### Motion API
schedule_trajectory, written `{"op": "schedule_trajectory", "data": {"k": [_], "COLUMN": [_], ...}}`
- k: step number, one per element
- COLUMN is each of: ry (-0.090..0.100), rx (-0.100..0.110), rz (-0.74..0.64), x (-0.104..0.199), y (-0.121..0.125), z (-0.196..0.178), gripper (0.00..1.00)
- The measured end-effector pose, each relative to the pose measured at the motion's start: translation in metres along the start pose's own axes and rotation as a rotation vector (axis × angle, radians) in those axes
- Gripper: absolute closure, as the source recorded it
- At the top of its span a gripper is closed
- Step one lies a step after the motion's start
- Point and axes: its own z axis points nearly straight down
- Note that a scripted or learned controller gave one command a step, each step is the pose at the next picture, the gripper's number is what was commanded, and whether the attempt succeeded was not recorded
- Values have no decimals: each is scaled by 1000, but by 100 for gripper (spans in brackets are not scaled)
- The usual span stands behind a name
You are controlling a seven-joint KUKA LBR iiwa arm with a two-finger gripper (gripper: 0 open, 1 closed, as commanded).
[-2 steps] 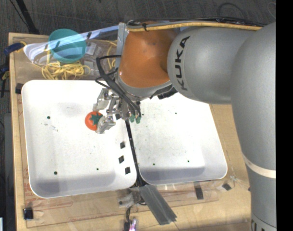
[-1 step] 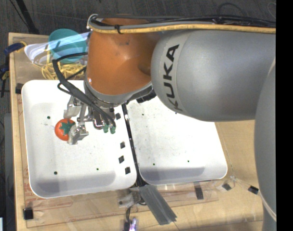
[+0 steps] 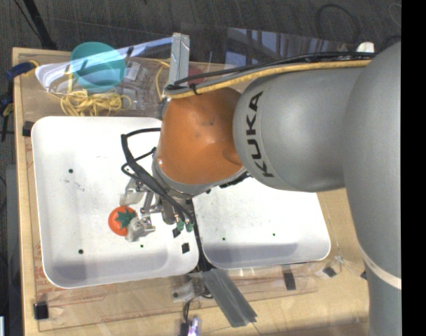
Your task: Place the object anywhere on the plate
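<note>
A small red-orange toy tomato (image 3: pixel 118 220) with a green top lies in the left white bin (image 3: pixel 73 187), right of the bin's middle. My gripper (image 3: pixel 141 221) hangs low over that bin, its tip right against the tomato's right side. From this angle I cannot make out whether the tomato is gripped or merely beside the tip. The orange wrist band (image 3: pixel 199 142) and the big grey arm (image 3: pixel 318 117) cover the gap between the bins and much of the right bin.
The right white bin (image 3: pixel 269 240) shows its near part under the arm. Behind the left bin lie a teal cup (image 3: pixel 97 63), a yellow cord (image 3: pixel 90 102) and clear plastic. A grey bracket (image 3: pixel 223 296) sits at the bench's front edge.
</note>
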Motion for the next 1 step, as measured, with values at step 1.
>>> {"op": "schedule_trajectory", "data": {"k": [1], "ry": [-5], "rx": [0], "rz": [-163], "x": [-33], "y": [-7], "z": [-17], "gripper": [100]}}
